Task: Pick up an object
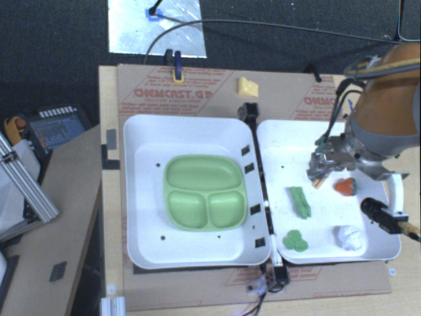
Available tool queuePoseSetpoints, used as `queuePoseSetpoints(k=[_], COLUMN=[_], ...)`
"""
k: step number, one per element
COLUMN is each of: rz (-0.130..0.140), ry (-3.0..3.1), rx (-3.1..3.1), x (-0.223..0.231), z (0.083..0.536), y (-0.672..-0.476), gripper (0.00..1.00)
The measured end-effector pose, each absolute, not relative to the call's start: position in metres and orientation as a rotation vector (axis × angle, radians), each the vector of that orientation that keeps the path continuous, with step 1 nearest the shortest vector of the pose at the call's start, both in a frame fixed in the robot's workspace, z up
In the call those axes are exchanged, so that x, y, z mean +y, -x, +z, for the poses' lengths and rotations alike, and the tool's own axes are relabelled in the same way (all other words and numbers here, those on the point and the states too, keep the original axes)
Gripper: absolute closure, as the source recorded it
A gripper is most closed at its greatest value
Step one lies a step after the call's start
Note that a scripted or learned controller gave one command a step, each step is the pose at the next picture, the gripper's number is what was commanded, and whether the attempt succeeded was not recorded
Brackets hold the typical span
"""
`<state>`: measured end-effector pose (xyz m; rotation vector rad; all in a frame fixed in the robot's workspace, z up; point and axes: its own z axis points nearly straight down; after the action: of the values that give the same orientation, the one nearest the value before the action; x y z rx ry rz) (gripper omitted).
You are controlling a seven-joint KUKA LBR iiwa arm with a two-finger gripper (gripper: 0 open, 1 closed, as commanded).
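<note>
gripper (320, 171) low in right bin (283, 137), centre right of frame, beside red object (345, 187); finger state cannot tell.

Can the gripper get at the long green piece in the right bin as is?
Probably yes. The long green piece lies flat on bare floor in the right bin, apart from its neighbours, and the gripper hangs just up-right of it.
</note>
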<state>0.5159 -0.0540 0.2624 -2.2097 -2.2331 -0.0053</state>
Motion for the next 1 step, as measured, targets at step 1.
queuePoseSetpoints(k=[1], rz=[-0.005], ry=[2.209], rx=[-2.233], x=[0.0013], z=[0.2648], y=[-0.5092], gripper=[1.00])
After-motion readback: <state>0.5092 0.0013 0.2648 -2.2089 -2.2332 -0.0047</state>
